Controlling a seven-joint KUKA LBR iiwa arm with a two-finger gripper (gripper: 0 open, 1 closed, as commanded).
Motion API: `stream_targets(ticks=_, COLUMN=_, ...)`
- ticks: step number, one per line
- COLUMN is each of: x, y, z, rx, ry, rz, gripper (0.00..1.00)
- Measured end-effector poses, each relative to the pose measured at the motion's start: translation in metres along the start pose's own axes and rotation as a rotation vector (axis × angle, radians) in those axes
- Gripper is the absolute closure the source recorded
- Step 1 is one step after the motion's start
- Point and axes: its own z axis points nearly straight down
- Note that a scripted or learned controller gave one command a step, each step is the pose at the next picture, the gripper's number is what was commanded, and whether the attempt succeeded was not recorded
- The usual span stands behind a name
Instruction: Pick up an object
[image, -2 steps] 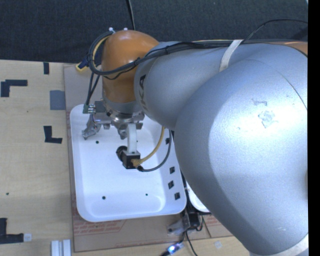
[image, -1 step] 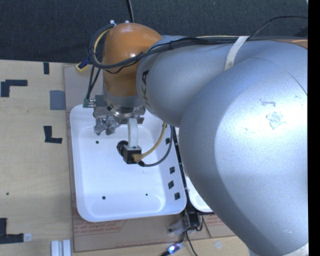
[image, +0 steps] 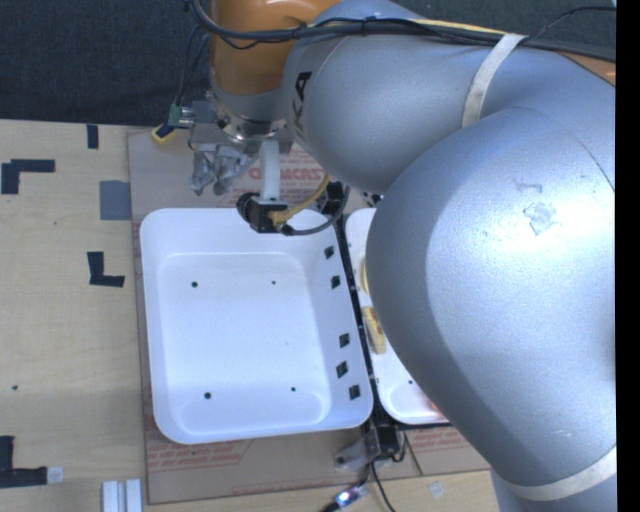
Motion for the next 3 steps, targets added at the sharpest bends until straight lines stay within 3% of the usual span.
stream_targets(ticks=1, x=-0.026, y=-0.042, z=0.085, rx=0.019, ry=-0.006, rz=0.003, gripper=1.00)
stream_targets(ticks=2, x=0.002, y=-0.057, z=0.026, rx=0.007, ry=0.000, rz=-0.002, gripper=1.00)
stream_targets(ticks=3, x=0.000, y=-0.002, z=0.012, rx=0.005, ry=-0.001, rz=0.000, gripper=1.00)
